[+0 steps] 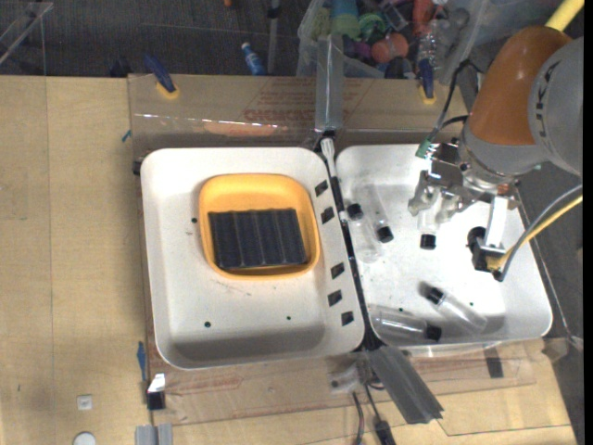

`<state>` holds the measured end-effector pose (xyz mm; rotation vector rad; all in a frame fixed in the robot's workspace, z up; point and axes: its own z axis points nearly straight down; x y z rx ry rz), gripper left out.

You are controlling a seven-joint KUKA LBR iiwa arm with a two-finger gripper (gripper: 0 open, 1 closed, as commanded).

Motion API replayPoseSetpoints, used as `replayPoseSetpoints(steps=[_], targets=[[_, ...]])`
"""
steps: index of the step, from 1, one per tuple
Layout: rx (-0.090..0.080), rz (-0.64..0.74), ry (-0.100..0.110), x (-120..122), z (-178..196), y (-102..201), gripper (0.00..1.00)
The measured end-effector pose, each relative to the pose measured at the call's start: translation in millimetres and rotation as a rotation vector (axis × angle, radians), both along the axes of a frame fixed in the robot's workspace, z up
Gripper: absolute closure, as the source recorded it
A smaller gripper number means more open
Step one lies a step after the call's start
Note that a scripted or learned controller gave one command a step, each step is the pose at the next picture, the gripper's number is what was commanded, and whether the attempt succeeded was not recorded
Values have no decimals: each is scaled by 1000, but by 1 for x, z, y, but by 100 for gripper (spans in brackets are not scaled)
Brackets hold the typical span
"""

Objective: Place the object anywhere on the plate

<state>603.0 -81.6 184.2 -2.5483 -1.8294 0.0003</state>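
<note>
A yellow plate [258, 191] sits in the left bin [171, 248], with a dark ridged rectangular block [257, 237] lying on its middle. Several small clear tubes with black caps lie in the right bin [528, 295]: one [381, 230] near the divider, one [446, 302] toward the front, one [405, 324] at the front wall. A small black cap [427, 241] rests just below my gripper [435, 204], which hangs over the back middle of the right bin, well right of the plate. Nothing shows as held.
A divider with black clips [334, 239] separates the two bins. A clear crate of coloured toys [389, 12] stands behind the bins. A yellow cable [542, 221] loops from the arm over the right bin's right side.
</note>
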Motion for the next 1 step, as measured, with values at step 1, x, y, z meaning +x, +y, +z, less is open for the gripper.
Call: replayPoseSetpoints(steps=[1], targets=[[-4, 73, -3, 49, 0, 7, 100]])
